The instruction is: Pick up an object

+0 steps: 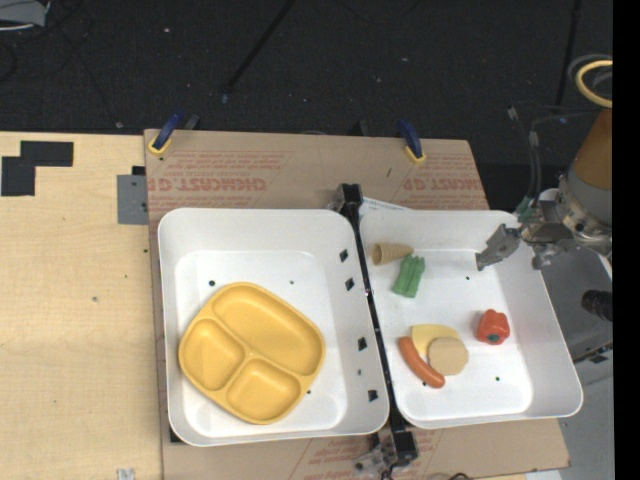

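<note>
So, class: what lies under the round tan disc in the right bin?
The tan disc rests on a yellow slice, whose upper left part shows. An orange-red sausage lies against its left side. What the disc covers, the rest of the slice and the bin floor, is hidden.

bins 2 (pixel 255 230) | yellow tray 1 (pixel 252 351) | food items 6 (pixel 408 276) | clamps 2 (pixel 412 141)

toy foods (pixel 436 353) in right bin (pixel 560 368)
</note>
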Robot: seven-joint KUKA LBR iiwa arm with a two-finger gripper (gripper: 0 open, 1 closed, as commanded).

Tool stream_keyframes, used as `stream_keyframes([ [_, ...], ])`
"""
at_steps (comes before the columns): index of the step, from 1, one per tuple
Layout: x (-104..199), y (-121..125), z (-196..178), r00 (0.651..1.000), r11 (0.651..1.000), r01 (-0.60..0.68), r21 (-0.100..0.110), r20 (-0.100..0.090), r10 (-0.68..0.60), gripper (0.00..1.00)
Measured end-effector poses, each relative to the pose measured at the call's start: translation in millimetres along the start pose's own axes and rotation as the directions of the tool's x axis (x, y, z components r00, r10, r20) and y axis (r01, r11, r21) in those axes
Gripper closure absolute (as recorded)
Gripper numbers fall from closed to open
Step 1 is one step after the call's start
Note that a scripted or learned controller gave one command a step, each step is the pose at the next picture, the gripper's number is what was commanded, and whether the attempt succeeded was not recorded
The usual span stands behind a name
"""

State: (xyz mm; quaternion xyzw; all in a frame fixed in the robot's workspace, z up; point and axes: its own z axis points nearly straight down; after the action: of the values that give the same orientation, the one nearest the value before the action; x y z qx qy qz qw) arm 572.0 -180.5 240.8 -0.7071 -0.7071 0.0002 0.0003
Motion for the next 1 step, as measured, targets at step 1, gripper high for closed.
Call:
stream_keyframes([
  [1,9.0,-22.2,5.5,1.0,1.0,-0.001,0.0,0.0,0.001,0.0],
])
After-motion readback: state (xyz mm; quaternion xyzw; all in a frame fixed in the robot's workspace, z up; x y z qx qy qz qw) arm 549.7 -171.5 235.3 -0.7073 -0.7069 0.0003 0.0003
